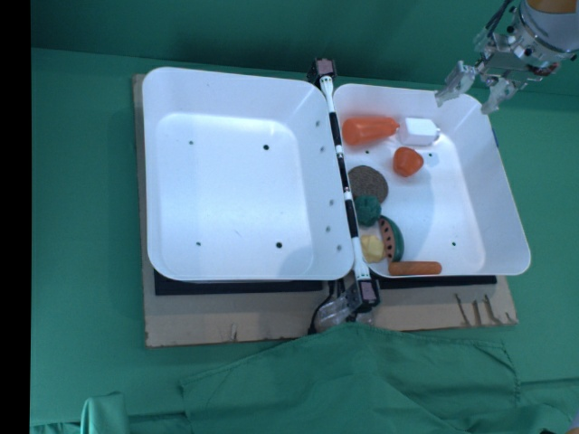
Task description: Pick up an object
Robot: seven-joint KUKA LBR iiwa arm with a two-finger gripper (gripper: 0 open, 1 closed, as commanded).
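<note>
Lighting: even, soft, overhead, with a cool green cast. Glare: mild sheen on the glossy left white plastic bin [237, 183]. Shadows: faint, grey, on the right white plastic bin [470, 208] floor. Focus: moderately soft throughout; small items lack fine detail.

bench [81, 197] — green cloth | cardboard sheet [226, 328] — two white bins [235, 84]

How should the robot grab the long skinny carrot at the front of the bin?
Grip the carrot around its middle, coming straight down from above. It lies flat and lengthwise along the right bin's front wall, so the jaws should close across its thin width. The watermelon slice sits close beside its left end.
</note>
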